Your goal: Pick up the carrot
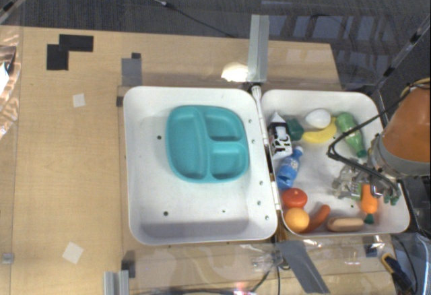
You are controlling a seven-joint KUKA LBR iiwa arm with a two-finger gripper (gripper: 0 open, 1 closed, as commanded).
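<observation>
Hot dog [345,223]: we're seeing it lying at the right bin's [397,223] near edge.
Carrot [369,200]: sitting upright-ish just above it.
Claw [358,186]: we're watching it hovering at the carrot, fingers hard to read, can't tell.

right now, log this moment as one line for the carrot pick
gripper: low in right white bin | small orange carrot: beside it, near bin's right wall | grasp: not visible | left bin: teal divided plate
</observation>
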